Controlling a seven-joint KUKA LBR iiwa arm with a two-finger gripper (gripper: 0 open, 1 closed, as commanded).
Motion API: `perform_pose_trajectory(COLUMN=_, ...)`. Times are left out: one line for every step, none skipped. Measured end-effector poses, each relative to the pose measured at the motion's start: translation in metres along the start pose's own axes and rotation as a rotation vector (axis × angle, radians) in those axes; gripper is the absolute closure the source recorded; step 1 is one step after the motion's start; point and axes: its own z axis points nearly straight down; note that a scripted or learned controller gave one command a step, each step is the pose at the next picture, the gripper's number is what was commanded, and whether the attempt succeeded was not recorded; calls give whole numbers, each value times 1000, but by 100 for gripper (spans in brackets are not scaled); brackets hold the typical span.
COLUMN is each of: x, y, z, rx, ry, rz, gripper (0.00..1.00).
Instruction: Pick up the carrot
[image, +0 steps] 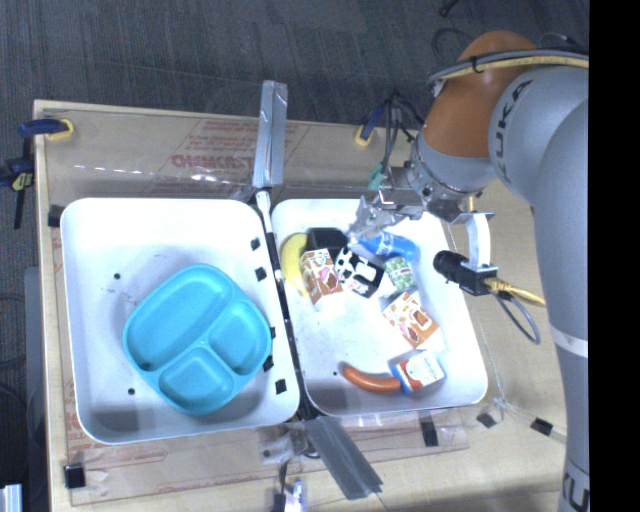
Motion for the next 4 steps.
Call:
perform_pose_trajectory(x=-71, y=-24, z=-156, rx=-5, ry=-2, rz=-78, gripper=0)
perform_pose_trajectory(x=-13, y=-44, z=-26, rx=0, ry=-1, rz=-202, gripper=0)
perform_pose_trajectory(x=165, y=-54, z=-104, rx=-2, ry=-2, rz=201, gripper=0)
perform_pose_trajectory(x=256, y=-79, z=-195, rx=-3, ry=-3, rz=-190, gripper=0)
